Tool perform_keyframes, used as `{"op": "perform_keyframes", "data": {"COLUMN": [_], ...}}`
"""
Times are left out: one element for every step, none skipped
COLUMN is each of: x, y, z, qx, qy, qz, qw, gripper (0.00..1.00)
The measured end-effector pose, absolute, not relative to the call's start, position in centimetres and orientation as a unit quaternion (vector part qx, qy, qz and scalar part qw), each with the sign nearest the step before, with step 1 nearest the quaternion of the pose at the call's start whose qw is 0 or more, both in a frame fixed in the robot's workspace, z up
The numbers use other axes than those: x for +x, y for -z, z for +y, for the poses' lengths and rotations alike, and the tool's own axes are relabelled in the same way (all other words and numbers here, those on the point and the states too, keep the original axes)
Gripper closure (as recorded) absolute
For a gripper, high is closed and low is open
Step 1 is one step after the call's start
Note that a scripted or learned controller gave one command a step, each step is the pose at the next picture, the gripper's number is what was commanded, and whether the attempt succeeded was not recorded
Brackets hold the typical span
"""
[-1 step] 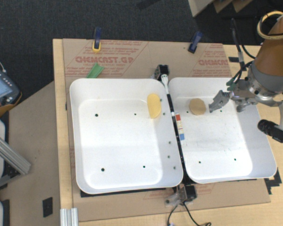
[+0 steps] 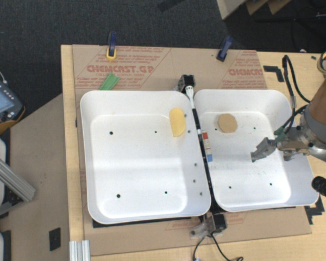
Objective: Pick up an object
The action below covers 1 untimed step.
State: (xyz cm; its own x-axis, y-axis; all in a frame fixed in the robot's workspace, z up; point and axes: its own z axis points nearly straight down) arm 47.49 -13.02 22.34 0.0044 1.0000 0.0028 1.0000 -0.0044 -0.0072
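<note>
I saw the gripper [image 2: 261, 151] over the right bin [image 2: 250, 200], nothing in it; tan disc [image 2: 227, 123] near the bin's far edge; couldn't tell its open/closed state

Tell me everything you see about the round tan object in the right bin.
The round tan object is a flat, matte disc, light brown, like a cookie or cork pad. It lies flat on the floor of the right bin, in the far left part, near the divider. Nothing touches it; the hand is apart from it, nearer the camera.

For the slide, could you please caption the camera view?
Arm's hand over the right bin, near a tan disc; a yellow piece lies in the left bin.
</note>
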Motion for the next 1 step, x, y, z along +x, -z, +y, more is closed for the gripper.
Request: {"op": "perform_keyframes", "data": {"x": [52.88], "y": [-31.82], "z": [-15.65], "qx": [-0.707], "qy": [0.0030], "qz": [-0.708], "qw": [-0.007], "gripper": [0.00]}}
